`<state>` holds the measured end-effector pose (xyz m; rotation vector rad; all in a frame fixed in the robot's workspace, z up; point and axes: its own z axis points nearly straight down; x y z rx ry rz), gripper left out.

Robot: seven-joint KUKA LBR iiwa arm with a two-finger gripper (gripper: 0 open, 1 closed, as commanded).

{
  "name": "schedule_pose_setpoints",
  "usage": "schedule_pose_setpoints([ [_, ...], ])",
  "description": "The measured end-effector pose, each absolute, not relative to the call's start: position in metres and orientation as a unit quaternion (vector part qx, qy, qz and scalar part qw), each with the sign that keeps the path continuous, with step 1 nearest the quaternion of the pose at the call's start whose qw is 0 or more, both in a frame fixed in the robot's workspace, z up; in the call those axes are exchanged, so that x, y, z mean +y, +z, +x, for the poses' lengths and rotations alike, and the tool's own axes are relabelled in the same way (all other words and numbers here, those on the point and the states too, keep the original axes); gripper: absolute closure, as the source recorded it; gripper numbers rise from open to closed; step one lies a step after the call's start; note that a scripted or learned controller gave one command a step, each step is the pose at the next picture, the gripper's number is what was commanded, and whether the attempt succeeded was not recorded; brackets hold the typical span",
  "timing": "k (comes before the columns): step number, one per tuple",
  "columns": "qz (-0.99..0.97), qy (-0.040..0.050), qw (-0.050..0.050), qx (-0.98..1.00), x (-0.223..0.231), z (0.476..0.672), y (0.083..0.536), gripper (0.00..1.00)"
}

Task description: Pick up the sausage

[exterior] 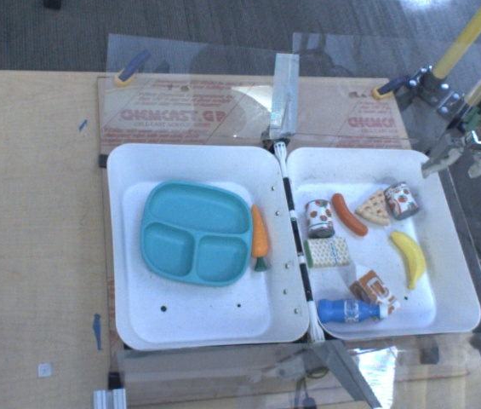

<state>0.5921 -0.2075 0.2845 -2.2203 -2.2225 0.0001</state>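
Camera view: the small reddish-orange toy sausage [349,214] lies untouched in the right-hand shallow white bin [457,296], just beside a little can, while the gripper [470,139], fingers indistinct, hangs outside its upper right corner, so reaching comes next.

Two white bins sit side by side: the left bin [129,228] holds a teal divided plate [196,233] with a carrot [260,233] just beside it at its three o'clock. In the right bin [457,288], the sausage [349,214] lies tilted between a small can [319,217] at its nine o'clock and a pizza slice [374,209] at its three o'clock. A banana [410,256] lies toward the sausage's four o'clock, and a blue bottle [351,311] rests on its side near the six o'clock rim.
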Motion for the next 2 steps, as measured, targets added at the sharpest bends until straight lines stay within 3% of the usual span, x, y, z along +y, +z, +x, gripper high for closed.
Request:
schedule_pose_setpoints([
  [1,-0.644,0.0,0.0,-0.765,-0.17,0.633,0.129,0.0],
  [2,-0.584,-0.0022,-0.013,-0.812,-0.107,0.622,0.098,0.0],
])
